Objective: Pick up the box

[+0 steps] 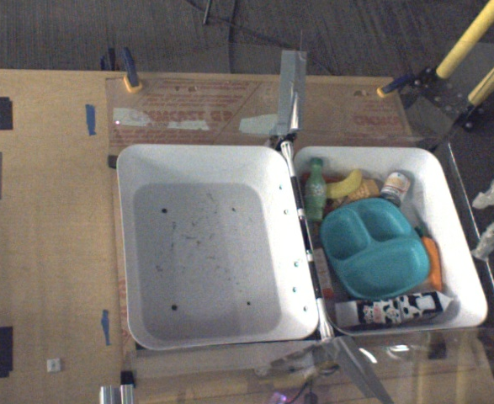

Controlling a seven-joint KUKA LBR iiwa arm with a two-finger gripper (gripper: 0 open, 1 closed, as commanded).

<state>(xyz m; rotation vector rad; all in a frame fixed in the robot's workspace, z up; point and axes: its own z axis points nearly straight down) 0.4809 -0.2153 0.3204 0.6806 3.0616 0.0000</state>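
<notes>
Camera view, lower right of frame: the box (395, 310), a cow-patterned carton, lies flat along the near wall of the right bin (464, 269), partly under a teal divided plate (373, 249). It is judged light, stiff-sided and crushable; grip across its narrow width. Farther back stand a green bottle (315, 188) and a banana (345, 185). End effector state: cannot tell.

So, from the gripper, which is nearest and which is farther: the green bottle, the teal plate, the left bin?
1. Teal plate, middle of the right bin, nearest the gripper.
2. Green bottle, that bin's left side.
3. Left bin, farthest left.
</notes>
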